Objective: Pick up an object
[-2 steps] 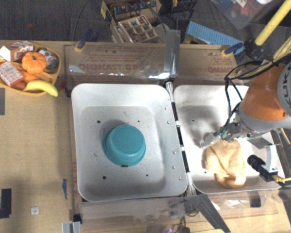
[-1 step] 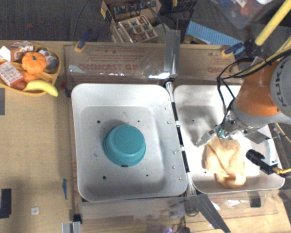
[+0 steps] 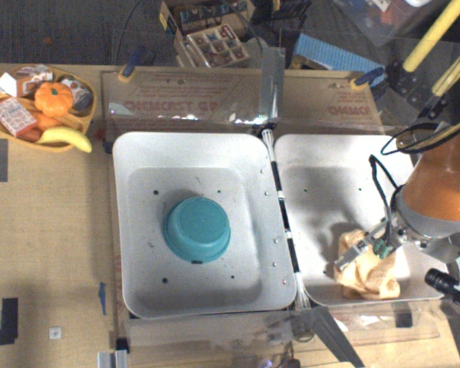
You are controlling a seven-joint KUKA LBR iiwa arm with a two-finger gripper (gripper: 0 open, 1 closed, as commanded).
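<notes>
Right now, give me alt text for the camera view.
The gripper is down on a tan cloth in the right bin, arm reaching in from the right. A teal bowl sits upside down in the left bin.

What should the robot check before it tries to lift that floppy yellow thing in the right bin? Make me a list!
1. Claw is over the cloth: ok, it sits right at the cloth's top edge.
2. Cloth is inside the right bin: ok, near its front wall.
3. Cloth is really between the fingers: cannot tell, the view is too blurry there.
4. Black cable hangs away from the cloth: ok, it loops above the wrist.
5. Bowl is out of the way: ok, it lies upside down in the left bin.
</notes>
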